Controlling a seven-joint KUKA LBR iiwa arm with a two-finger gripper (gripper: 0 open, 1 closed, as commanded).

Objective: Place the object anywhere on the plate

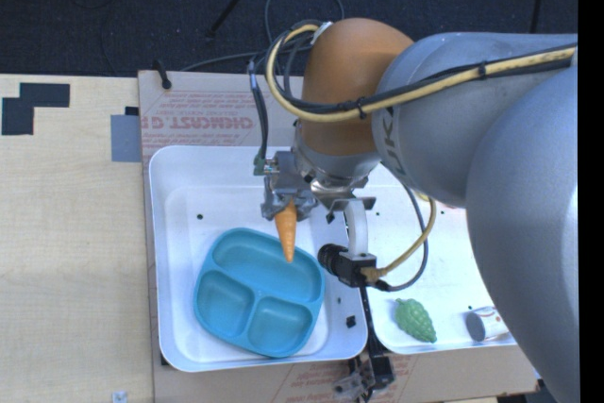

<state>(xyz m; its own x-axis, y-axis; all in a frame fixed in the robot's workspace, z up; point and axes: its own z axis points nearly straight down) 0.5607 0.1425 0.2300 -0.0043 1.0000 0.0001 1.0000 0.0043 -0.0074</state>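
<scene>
Orange carrot [285,234] hanging tip-down, long axis near vertical, tapering from a broad top to a pale pointed end. Smooth, matte, plastic-looking. Pinched at its thick end by the gripper [282,209], closed around it. Tip poised over the back rim of the blue plate [257,293], glossy and split into three compartments, inside the left white bin [177,203]. Bumpy green object [414,319] lying in the right bin.
</scene>
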